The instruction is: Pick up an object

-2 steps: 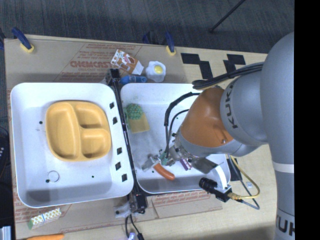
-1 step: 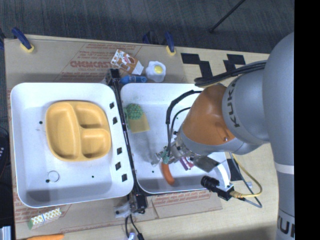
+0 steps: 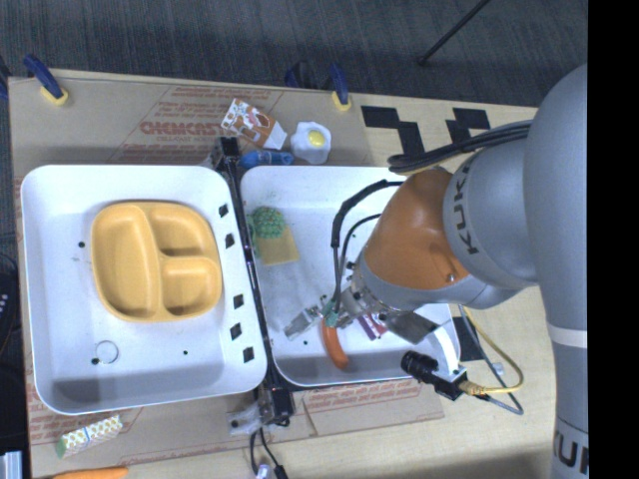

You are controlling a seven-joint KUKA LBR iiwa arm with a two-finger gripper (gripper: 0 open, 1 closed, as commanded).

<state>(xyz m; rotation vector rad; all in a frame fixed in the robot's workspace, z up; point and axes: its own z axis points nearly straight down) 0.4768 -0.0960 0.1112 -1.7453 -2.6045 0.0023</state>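
Bench topped with printed brown cardboard [image 3: 190, 118], clamped at the far edge; dark ribbed carpet [image 3: 200, 18] seen beyond. Two smooth white bins: left bin [image 3: 40, 267] occupied by a glossy yellow divided tray [image 3: 155, 257]; right bin [image 3: 300, 183] by a green-topped sponge [image 3: 270, 234] and an orange carrot-shaped piece [image 3: 335, 347]. Gripper [image 3: 324, 319] is lowered near the carrot; its opening cannot be told.
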